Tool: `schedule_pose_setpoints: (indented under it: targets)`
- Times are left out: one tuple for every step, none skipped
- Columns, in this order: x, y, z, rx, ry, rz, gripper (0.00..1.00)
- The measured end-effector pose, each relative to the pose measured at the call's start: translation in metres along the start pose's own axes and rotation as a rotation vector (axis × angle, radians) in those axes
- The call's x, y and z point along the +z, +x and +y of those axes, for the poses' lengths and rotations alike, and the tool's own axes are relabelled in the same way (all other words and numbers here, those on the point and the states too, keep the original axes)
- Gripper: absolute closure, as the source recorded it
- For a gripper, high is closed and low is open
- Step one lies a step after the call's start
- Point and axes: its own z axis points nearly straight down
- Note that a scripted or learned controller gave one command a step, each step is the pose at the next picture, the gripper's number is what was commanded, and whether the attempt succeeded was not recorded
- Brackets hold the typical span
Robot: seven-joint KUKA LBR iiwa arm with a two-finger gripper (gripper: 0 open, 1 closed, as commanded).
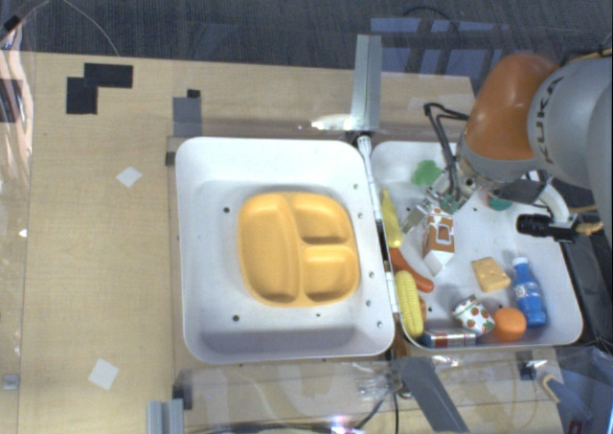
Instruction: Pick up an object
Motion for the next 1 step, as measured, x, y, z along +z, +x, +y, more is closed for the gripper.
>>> schedule_pose_setpoints:
  targets:
    - [0.0013,-0.0117,0.0120,0.234,0.002,-0.003,0.00]
